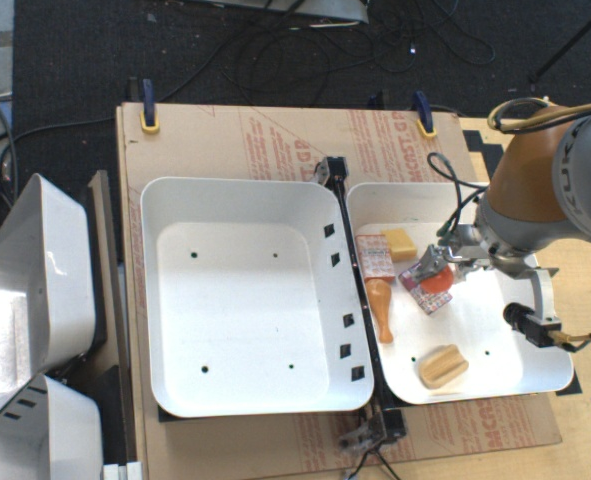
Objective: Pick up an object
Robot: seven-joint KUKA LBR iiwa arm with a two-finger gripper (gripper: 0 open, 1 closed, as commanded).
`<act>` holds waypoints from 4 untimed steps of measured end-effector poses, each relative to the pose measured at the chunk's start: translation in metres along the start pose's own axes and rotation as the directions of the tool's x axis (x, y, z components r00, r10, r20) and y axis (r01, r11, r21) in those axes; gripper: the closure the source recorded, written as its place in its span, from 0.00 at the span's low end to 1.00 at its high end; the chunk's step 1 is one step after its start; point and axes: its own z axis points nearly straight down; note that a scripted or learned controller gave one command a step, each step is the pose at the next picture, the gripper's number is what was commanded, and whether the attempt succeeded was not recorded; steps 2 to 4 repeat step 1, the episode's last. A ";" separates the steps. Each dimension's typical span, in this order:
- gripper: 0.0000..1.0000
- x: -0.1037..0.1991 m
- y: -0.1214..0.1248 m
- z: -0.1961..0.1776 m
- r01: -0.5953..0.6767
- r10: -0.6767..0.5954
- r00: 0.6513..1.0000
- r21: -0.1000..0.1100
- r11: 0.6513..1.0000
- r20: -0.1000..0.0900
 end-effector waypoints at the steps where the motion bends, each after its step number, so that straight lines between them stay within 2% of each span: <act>1: 1.00 0.102 -0.061 -0.070 0.007 -0.007 1.000 -0.003 1.000 -0.001; 4: 1.00 0.102 -0.061 -0.070 0.007 -0.007 1.000 -0.003 1.000 -0.001</act>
